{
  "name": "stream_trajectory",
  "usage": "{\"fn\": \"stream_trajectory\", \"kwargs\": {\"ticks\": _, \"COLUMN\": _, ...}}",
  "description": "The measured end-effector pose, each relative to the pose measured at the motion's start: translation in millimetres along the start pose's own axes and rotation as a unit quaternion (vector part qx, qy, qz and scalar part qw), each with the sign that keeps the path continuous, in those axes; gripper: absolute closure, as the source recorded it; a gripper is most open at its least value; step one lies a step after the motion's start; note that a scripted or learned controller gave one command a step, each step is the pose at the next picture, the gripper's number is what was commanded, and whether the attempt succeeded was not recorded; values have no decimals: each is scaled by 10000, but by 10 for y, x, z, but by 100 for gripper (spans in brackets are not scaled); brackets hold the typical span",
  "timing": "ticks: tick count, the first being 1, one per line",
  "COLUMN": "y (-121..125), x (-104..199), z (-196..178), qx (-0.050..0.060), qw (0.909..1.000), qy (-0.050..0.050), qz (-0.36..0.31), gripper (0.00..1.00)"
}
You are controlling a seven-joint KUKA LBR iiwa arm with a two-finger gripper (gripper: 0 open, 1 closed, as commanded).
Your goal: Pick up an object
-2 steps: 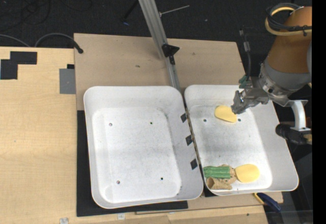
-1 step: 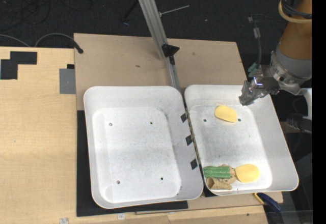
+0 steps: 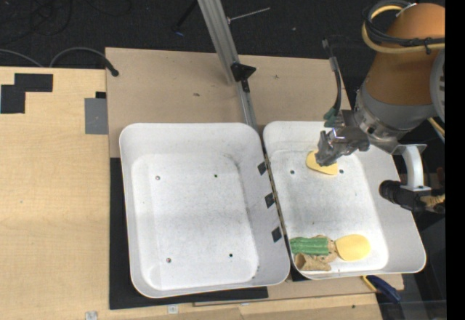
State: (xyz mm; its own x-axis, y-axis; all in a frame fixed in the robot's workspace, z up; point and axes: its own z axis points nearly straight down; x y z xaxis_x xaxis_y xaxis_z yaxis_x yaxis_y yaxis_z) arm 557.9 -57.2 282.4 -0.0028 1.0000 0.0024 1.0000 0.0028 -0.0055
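Note:
My gripper (image 3: 326, 156) hangs over the far part of the right bin (image 3: 392, 228), right above a flat yellow piece (image 3: 322, 164) that lies on the bin floor. The fingertips overlap the yellow piece, and I cannot make out whether they touch it. At the near edge of the same bin lie a green object (image 3: 309, 244), a tan object (image 3: 317, 261) and a round yellow object (image 3: 352, 246), close together.
The left bin (image 3: 145, 144) sits beside the right one, with black clips (image 3: 267, 198) along the shared rim. A slanted metal rail (image 3: 218, 28) rises behind the bins. A black fixture (image 3: 407, 195) juts in at the right bin's far-right side.

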Motion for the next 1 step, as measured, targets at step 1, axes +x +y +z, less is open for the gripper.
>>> {"fn": "stream_trajectory", "kwargs": {"ticks": 1, "y": -48, "x": 407, "z": 112, "qx": -4, "qw": 10000, "qy": -5, "qz": 0, "gripper": 100}}
